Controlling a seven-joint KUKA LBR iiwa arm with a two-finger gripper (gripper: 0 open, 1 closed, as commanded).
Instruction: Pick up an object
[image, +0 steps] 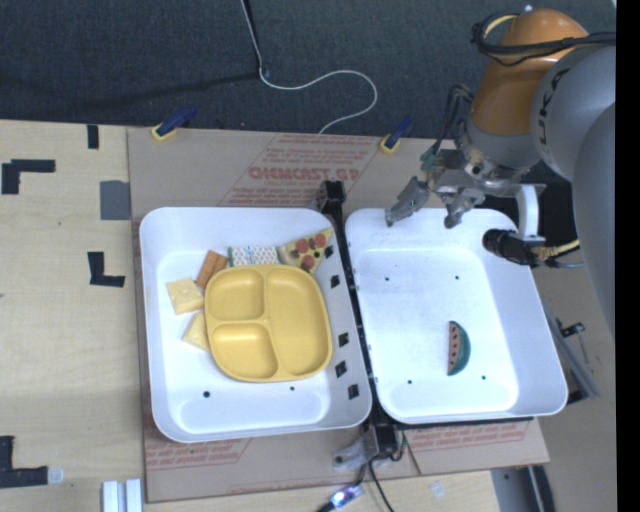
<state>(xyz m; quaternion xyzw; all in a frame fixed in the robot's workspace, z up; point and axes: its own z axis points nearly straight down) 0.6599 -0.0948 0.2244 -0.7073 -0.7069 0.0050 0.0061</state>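
Smooth white plastic bins side by side. Lower right: curved watermelon-slice toy (457, 348), green rind, red flesh, flat on right bin (500, 300) floor. Left bin (165, 350): glossy yellow divided plate (268, 322). Upper right: metal gripper (431, 210), fingers spread wide, empty, above right bin's rear rim.

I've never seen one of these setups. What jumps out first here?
Probably the yellow divided plate filling much of the left bin, with small toy food pieces tucked along its upper-left side. Next, the lone watermelon slice in the right bin, and the gripper hanging over that bin's far edge, jaws spread with nothing between them.
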